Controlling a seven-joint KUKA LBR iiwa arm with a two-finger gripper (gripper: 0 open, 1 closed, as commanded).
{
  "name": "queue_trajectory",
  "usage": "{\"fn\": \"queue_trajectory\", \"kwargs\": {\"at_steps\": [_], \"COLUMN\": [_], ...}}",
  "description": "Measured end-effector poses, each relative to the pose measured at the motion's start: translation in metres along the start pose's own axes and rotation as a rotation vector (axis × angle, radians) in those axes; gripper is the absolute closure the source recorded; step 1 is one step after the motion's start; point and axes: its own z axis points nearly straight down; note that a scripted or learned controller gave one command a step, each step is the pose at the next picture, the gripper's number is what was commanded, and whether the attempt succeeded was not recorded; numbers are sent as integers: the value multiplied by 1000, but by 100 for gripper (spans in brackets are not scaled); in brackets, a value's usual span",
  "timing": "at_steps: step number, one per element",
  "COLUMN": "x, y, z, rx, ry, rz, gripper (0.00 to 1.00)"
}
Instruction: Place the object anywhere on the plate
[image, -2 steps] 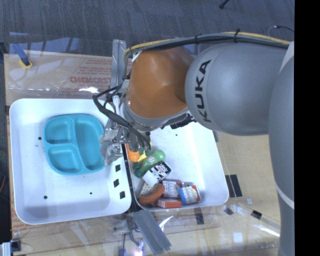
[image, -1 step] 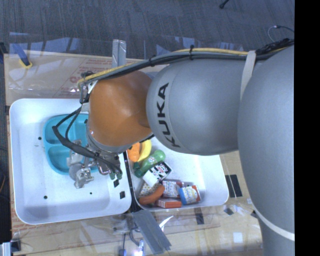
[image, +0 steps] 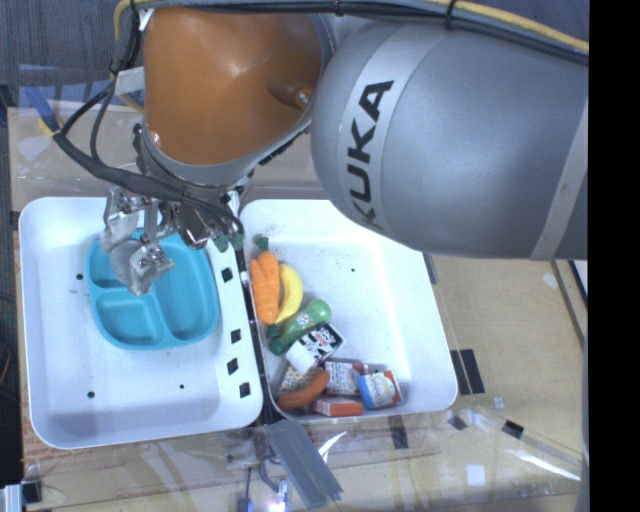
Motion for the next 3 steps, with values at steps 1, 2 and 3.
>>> {"fn": "queue_trajectory", "kwargs": {"at_steps": [1,2,3], "x": [0,-1,31], "y": [0,0,-9], "z": [0,-11,101], "rx": [0,1,-1], "ry": [0,-3,4], "rz": [1,-2,-64], "gripper": [0,100,100]}}
